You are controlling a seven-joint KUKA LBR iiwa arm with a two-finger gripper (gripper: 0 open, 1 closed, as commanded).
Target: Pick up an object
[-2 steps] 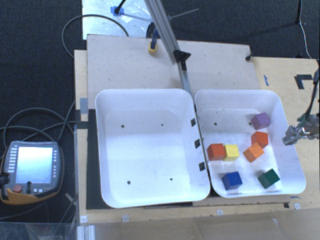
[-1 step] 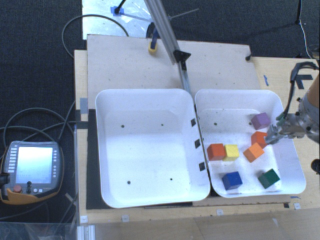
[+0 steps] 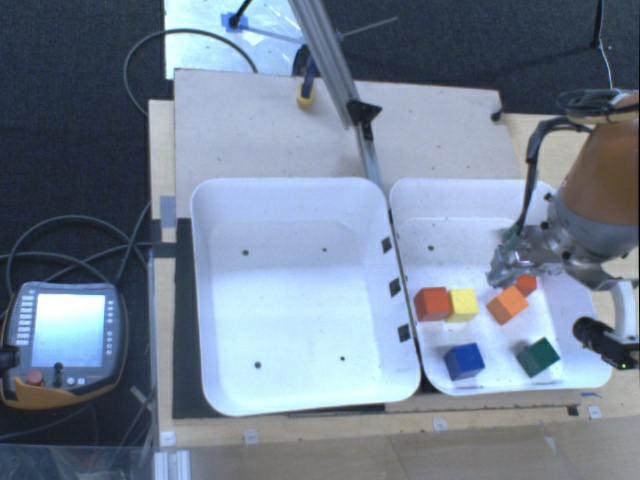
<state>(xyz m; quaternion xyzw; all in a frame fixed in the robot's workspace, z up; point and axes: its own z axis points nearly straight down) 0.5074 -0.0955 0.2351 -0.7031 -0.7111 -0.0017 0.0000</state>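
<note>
Camera view showed the worktop [image 3: 440, 118] bearing two white bins; in the right bin [image 3: 440, 208] the jaws [image 3: 508, 265] hung just above the orange block [image 3: 507, 304], touching or apart unclear, their spread indeterminable.

We see our gripper [image 3: 512, 265] low in the right bin [image 3: 440, 196], an orange block [image 3: 507, 305] just beneath it, yellow block [image 3: 463, 303] near.

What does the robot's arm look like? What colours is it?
The robot arm is round and chunky, with an orange band above a grey wrist. A thin dark cable loops down beside it to the small silvery metal gripper. A black cylinder-shaped part sticks out lower down.
</note>
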